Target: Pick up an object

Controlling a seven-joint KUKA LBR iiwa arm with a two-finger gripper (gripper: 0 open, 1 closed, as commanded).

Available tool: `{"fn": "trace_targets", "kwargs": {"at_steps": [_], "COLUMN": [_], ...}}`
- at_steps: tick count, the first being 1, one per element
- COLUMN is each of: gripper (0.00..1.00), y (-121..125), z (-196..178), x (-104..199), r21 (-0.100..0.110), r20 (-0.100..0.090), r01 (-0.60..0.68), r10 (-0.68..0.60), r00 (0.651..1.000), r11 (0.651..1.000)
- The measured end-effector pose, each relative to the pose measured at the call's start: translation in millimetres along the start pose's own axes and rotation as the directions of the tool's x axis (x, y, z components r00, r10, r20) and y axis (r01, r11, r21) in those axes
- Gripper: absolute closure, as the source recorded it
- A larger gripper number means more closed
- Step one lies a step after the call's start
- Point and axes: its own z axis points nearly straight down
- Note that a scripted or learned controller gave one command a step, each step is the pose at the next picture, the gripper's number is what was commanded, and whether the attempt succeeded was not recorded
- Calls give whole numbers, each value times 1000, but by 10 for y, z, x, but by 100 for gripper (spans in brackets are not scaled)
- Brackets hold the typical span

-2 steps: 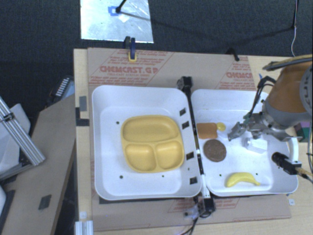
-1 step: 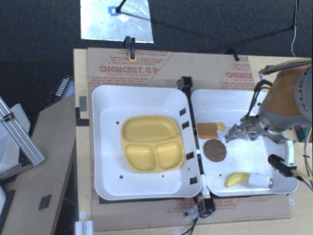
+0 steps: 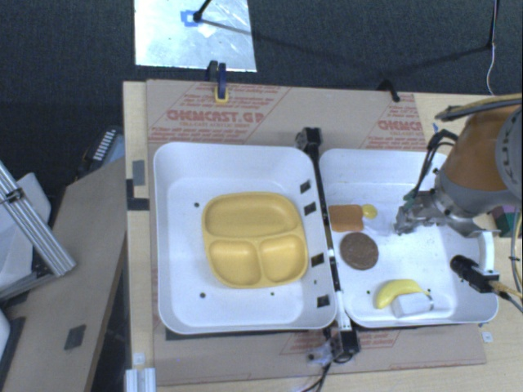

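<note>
Where board (image 3: 270, 109) under bins shows, red print reads "CHEMCAST GP", repeated at upper right. Right bin (image 3: 384, 163): orange block (image 3: 346, 216), small yellow piece (image 3: 369, 211), brown disc (image 3: 359, 251), banana (image 3: 399, 291), white block (image 3: 411, 305). Banana long axis left-right, slight arch upward, touching white block. Left bin (image 3: 176, 219): yellow tray (image 3: 252, 238). Gripper (image 3: 406, 219) low over right bin, right of yellow piece; finger opening cannot be told, nothing seen held.

Bare white floor of the right bin (image 3: 425, 256) lies just below the gripper (image 3: 406, 221); a brown disc (image 3: 359, 251), orange block (image 3: 346, 216) and yellow piece (image 3: 369, 212) crowd its left.
</note>
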Motion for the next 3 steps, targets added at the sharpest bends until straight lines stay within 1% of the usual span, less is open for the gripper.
{"fn": "trace_targets", "kwargs": {"at_steps": [2, 3], "gripper": [100, 100], "y": [-55, 14], "z": [-900, -1529], "x": [-37, -82], "r21": [-1, -4], "r20": [0, 1], "r01": [1, 2], "r10": [-1, -2], "r00": [1000, 1000], "r11": [1000, 1000]}}
